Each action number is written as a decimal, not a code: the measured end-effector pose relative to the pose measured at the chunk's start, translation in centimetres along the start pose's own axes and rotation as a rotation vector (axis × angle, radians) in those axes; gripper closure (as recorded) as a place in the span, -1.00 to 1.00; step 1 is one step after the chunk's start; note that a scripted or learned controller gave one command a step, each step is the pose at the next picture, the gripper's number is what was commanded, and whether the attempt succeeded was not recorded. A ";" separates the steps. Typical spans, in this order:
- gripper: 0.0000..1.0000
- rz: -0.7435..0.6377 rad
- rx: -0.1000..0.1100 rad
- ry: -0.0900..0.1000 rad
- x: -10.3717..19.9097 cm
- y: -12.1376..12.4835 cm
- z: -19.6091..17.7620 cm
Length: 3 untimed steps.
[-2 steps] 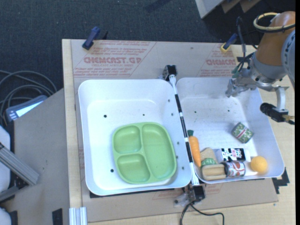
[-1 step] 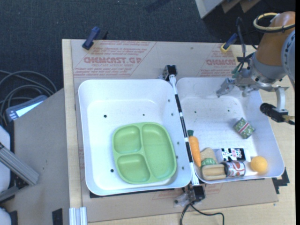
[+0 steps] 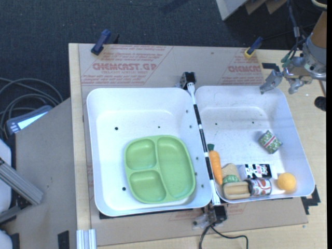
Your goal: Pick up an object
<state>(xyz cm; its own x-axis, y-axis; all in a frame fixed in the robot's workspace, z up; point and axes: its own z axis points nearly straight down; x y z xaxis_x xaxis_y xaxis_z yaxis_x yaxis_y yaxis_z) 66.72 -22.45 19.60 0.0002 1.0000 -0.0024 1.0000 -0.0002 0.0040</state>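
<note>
Small green patterned packet [image 3: 270, 141] lies untouched in your right white bin [image 3: 295, 134]; gripper [image 3: 282, 82] hangs spread, holding nothing

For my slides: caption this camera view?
Open gripper hovers over right bin's far corner; toys cluster at its near edge.

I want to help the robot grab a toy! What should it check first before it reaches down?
1. Fingers spread: ok, the gripper looks open and holds nothing.
2. Toys in reach: ok, all lie in the right bin.
3. Easy pick: ok, the small green packet lies apart from the rest.
4. Crowding: not ok, the carrot, can and orange ball bunch along the near edge.
5. Gripper over a toy: not ok, it hangs above the bin's far right corner.
</note>
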 end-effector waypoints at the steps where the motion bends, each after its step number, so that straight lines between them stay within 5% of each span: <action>1: -1.00 0.000 0.005 0.003 0.6 -4.4 6.4; 2: -1.00 -0.003 0.007 0.011 1.0 -8.0 11.2; 3: -1.00 -0.004 0.006 0.012 0.6 -12.2 11.1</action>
<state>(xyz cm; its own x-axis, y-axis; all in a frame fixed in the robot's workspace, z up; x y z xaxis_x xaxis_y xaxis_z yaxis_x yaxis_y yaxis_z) 54.57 -21.86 8.49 -0.0043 0.9999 0.0096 1.0000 0.0043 -0.0016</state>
